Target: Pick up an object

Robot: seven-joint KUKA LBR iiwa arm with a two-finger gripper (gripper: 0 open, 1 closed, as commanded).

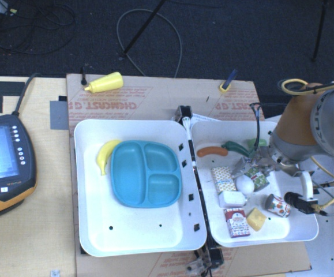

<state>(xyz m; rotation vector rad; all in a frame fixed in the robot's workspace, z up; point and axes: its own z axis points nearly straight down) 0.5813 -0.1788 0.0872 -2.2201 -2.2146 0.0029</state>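
My gripper (252,167) hangs low over the middle of the right bin (305,231), at the end of the grey arm with its orange band (296,120). Directly beneath and beside it lie a white egg (245,184) and a green packet (260,180). A checkered packet (223,178) lies to its left and a white block (232,198) just in front. Toward the back are a sausage (211,151) and a green item (236,149). A red box (236,222), a yellow wedge (255,219) and a small can (277,205) sit near the front.
The left bin (92,224) holds a blue divided plate (145,173) with a banana (104,154) at its left edge. A yellow bottle (104,83) and a blue-yellow clip (228,81) lie on the cardboard behind the bins. A pendant screen (2,166) rests far left.
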